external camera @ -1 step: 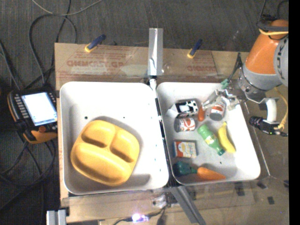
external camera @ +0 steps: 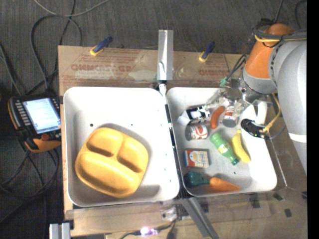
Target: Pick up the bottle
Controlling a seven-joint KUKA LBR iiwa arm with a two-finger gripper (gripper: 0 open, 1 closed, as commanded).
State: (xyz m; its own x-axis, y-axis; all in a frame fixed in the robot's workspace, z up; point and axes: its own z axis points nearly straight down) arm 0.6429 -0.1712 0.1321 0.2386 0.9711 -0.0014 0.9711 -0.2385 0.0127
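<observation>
Nearest us in the right bin (external camera: 269, 180) we see a carrot (external camera: 219, 184) and a small box (external camera: 197, 158); the green bottle (external camera: 224, 148) lies mid-bin beside a banana (external camera: 241, 148). Farther back, the gripper (external camera: 230, 102) hovers over a can (external camera: 229, 117); we cannot tell its opening.

We count two white bins: the left bin (external camera: 70, 133) and the right bin (external camera: 264, 176). In the left one we see one yellow tray (external camera: 112, 161). In the right we count one green bottle (external camera: 224, 148), one banana (external camera: 241, 148), one carrot (external camera: 218, 183), one small box (external camera: 197, 158), two cans, a red and white can (external camera: 198, 132) and a dark can (external camera: 198, 113), and one sausage (external camera: 217, 117). Behind the bins we see two clamps, the left clamp (external camera: 101, 45) and the right clamp (external camera: 207, 51).
</observation>
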